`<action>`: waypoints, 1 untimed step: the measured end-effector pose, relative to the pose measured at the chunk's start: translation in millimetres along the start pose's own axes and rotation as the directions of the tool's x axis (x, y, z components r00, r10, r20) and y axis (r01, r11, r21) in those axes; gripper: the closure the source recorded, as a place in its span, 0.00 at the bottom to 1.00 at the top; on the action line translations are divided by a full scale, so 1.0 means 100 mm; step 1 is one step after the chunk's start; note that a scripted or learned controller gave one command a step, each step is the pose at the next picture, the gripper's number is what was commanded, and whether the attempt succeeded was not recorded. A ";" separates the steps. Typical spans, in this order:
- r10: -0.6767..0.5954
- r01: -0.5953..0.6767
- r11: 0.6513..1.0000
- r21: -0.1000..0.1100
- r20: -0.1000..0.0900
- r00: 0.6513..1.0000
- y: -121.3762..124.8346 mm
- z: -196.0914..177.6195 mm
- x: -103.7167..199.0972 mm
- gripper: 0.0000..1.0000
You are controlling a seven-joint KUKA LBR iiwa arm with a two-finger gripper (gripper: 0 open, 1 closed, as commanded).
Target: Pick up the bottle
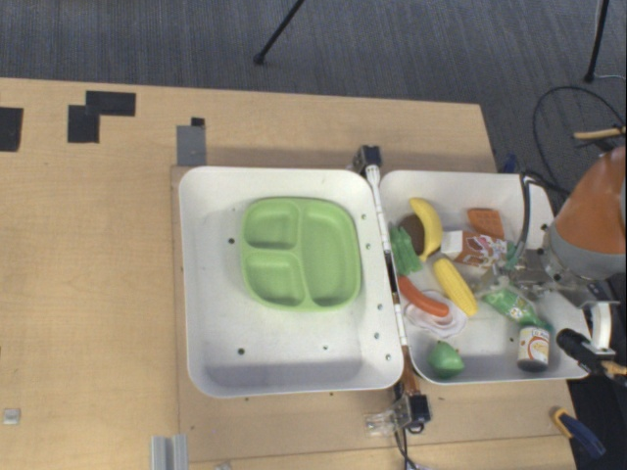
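**Arm over the right bin, bottle lying near the front wall**

The jaws (511, 274) hang over the right bin (446, 192), low among the clutter, with the grey wrist and orange band of the arm (593, 213) rising to their right. Whether the jaws are released or clenched cannot be told — their tips blur into the items beneath them.

The bottle (534, 347), small, with a red-and-white label and a dark end, lies just below the jaws, toward the bin's front wall and apart from them. Nothing can be seen between the jaws.

A green packet (513, 305) lies directly under the jaws, between them and the bottle. To their left are 2 bananas: 1 yellow one (455, 286) close by, slanting, and a second banana (427, 225) farther up and left. A red-orange pepper-like piece (423, 300) lies left of the nearer banana, and a round green fruit (447, 359) sits lower left. A red-and-white packet (482, 235) is just above and left of the jaws.

Well to the left, the second bin (211, 262) holds a green 3-compartment plate (299, 253). Both bins rest on the table (88, 292).
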State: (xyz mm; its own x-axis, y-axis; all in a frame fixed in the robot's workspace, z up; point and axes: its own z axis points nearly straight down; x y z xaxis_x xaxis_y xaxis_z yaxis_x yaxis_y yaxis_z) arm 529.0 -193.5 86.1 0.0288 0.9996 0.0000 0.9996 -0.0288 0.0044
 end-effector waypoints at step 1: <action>-0.003 0.003 1.000 -0.005 0.000 1.000 0.02 -0.11 0.01 1.00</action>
